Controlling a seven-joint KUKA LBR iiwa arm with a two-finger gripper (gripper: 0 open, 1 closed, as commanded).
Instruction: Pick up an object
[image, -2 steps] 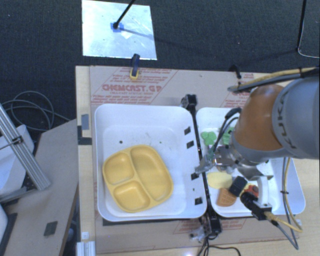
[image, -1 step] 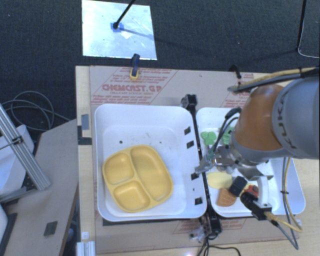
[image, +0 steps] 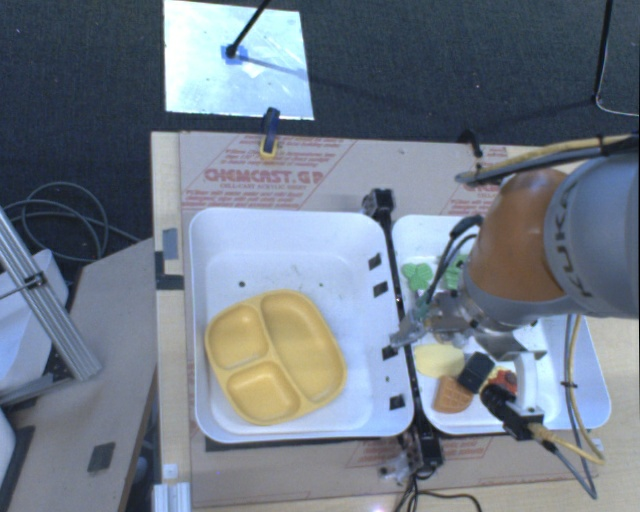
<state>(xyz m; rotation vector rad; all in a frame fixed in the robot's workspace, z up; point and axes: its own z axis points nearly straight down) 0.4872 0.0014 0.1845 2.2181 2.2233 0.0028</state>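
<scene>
Gripper (image: 452, 330) sits low over the right bin (image: 592, 400), wrist bulk and cabling covering it; whether it is spread or pressed together cannot be told from this angle. Candidate objs lie beneath and beside it: green piece (image: 418, 272) at far left of that bin, pale yellow piece (image: 438, 360) just near of the gripper, orange-brown piece (image: 452, 398) nearer still. Left bin (image: 210, 240) carries a yellow divided tray (image: 275, 355). Recommended approx. procedure: centre over one obj only, pref. the yellow piece, since neighbours crowd it. Descend straight, avoid the divider wall btwn bins, close fully before lifting. Verify obj sits btwn the jaws before raising off the counter (image: 260, 175).
</scene>
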